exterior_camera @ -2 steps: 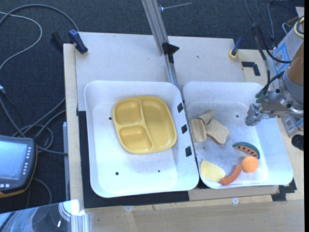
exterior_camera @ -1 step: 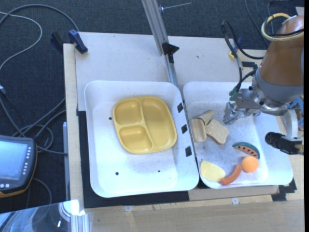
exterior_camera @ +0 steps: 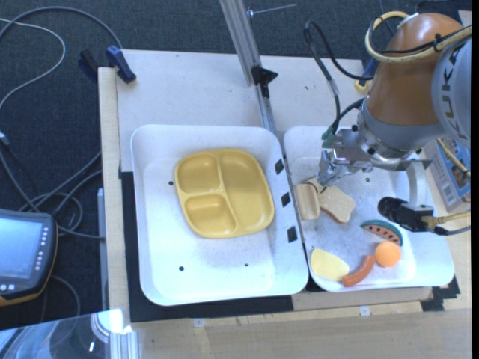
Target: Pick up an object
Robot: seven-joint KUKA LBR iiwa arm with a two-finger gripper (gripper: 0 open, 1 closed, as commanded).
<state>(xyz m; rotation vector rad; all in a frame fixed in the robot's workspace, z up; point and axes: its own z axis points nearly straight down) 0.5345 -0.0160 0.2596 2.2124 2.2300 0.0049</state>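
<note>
My gripper (exterior_camera: 327, 175) hangs low over the right bin (exterior_camera: 426, 271), near its back left part, just above two tan bread pieces (exterior_camera: 323, 202) that lie side by side. Nothing shows between the fingers from here. Further forward in the same bin lie a watermelon slice (exterior_camera: 383, 231), an orange ball (exterior_camera: 387, 254), a red sausage (exterior_camera: 358, 271) and a yellow wedge (exterior_camera: 328, 263). A yellow divided plate (exterior_camera: 223, 191) sits in the left bin (exterior_camera: 153, 271).
A metal pole (exterior_camera: 241, 28) rises from the bench behind the wall between the bins. Black clips (exterior_camera: 285, 198) sit along that wall. A blue clamp (exterior_camera: 118, 63) is at the bench's back left corner.
</note>
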